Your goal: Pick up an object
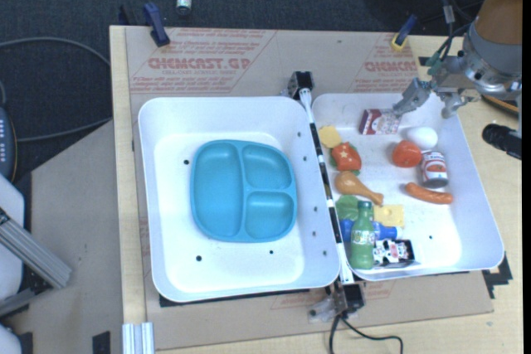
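Red-and-white packet [380, 123] is lying just at seven o'clock of the jaws [412, 101], which are hovering over the right bin [477, 211], their spread impossible to tell.

The protective sheet [249, 54] under the bins carries red print reading "CHEMCAST GP", repeated at the right. The smaller lines are too blurred to read.

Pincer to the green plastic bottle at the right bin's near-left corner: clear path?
Probably yes. The pincer hovers over the right white bin at its far edge, and nothing covers the green plastic bottle from above. Crowding is the catch: a yellow block and a dark printed packet sit tight against it.
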Available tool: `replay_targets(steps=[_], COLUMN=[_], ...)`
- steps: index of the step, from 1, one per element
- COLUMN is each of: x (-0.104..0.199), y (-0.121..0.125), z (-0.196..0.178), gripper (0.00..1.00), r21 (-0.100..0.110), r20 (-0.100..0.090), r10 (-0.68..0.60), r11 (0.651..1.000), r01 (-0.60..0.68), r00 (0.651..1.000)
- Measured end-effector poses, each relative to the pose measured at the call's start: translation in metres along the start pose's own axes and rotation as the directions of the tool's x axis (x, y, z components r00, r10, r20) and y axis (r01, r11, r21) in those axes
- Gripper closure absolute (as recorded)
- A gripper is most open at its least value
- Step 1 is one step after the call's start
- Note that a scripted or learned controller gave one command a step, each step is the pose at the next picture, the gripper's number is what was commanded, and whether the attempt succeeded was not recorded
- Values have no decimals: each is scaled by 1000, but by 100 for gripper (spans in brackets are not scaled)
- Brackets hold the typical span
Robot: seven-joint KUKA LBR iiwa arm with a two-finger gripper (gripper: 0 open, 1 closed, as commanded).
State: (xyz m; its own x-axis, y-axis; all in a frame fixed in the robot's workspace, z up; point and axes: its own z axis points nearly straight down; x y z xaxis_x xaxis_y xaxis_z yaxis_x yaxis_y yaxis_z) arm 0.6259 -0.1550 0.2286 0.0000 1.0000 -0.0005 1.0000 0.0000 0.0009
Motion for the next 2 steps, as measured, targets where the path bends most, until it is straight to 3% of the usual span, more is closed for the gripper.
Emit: replay_targets(steps=[1, 2], x=[-20, -23], y=[-28, -31], z=[126, 118], gripper=[0, 100], r21=[-11, -5], r20=[-7, -2], r10=[-6, -5], r11=[1000, 1000], r01=[6, 5], r00=[1000, 1000])
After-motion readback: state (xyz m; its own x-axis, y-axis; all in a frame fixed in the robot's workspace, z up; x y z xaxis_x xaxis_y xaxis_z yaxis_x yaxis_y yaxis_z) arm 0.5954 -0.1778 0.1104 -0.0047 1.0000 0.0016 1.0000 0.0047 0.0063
